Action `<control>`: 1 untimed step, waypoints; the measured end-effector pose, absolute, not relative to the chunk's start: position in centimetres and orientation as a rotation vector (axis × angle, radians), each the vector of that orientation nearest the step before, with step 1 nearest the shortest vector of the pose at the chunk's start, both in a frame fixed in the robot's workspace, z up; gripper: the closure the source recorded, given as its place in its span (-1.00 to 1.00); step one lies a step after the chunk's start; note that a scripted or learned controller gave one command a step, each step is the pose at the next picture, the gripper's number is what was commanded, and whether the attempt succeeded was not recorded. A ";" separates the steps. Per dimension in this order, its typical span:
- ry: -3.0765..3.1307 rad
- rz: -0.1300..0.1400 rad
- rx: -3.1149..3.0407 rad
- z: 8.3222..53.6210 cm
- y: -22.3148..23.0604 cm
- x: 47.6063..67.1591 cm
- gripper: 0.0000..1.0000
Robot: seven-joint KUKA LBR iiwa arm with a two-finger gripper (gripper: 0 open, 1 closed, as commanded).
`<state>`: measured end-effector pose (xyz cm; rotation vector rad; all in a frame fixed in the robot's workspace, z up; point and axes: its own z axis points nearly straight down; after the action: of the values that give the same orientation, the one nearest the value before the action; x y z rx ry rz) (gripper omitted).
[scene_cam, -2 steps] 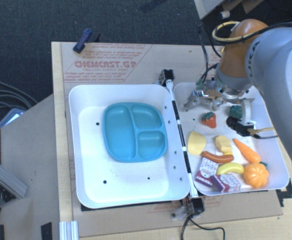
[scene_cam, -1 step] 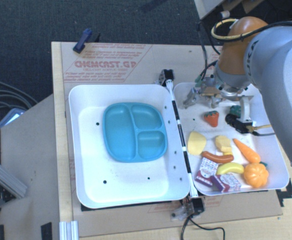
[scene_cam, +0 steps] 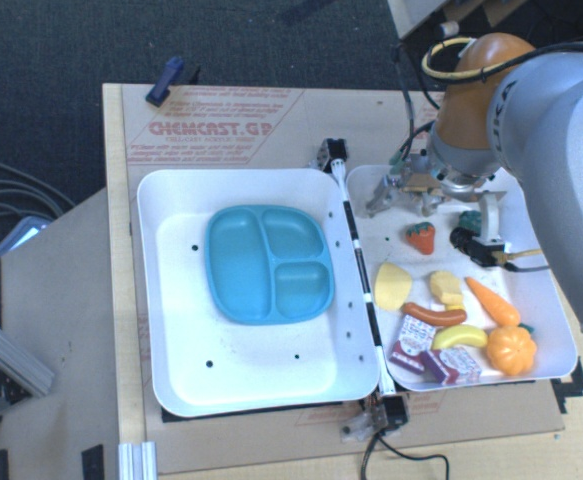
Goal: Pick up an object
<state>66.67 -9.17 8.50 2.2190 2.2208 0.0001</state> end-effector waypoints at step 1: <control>2.220 0.000 2.219 8.5 -9.4 66.7 -1.00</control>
<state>66.67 -9.36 8.50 2.2194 2.2201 -0.0002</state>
